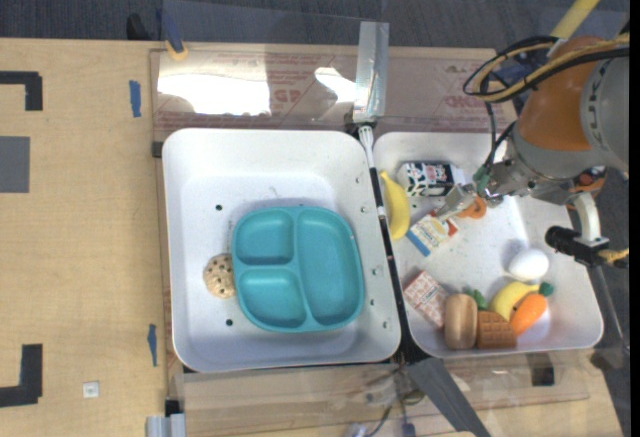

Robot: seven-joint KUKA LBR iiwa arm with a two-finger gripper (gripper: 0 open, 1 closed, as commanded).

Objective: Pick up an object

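Sitting in the left bin (180,225), a teal divided plate (297,267) fills the middle, with a cookie (219,275) touching its left side, near the bin's left wall. The right bin (480,255) holds the crowd. A banana (396,206) lies along its left wall and a black-and-white carton (426,176) sits near the far left corner. A small white packet (432,231) lies just below the carton.

Along the near edge, a pink box (424,297), a brown roll (460,319) and a waffle piece (493,328) are packed together. The gripper (472,193) hangs low in the far half of this bin, just right of the carton. It is directly over or touching a small orange piece (474,209). Whether it is apart or together cannot be told from this angle, and nothing can be seen held in it. Further right, a white egg (528,265) rests near the right wall, above a lemon (510,297) and an orange toy fruit (531,311).

The likely target is the orange piece, possibly the packet. The piece is small and low, so a close may pinch only its edge and let it slip. Carton and packet sit close by, and a wide or off-centre approach could nudge either, or trap two things at once.
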